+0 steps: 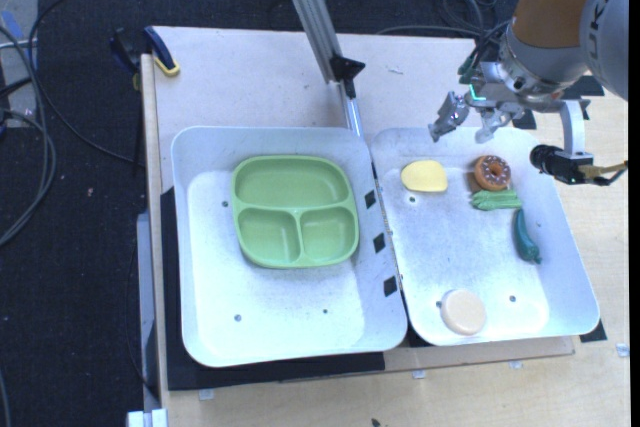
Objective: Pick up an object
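Bench scene, near to far. Right bin (560,300): cream round disc (464,311) at 6 o'clock; dark green pod (526,237) at 3 o'clock; light green piece (497,201) just below a brown doughnut (491,172) toward 1 o'clock; yellow lump (424,177) at 11 o'clock. Left bin (200,315): green divided plate (296,211). Gripper (470,119), fingers spread and holding nothing, hovers above the right bin's far edge at 12 o'clock.

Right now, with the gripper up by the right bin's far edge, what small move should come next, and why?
Probably lower toward the donut. The gripper hangs open above the right bin with nothing between its fingers, and the donut lies nearest below it; the yellow piece sits a little further left.
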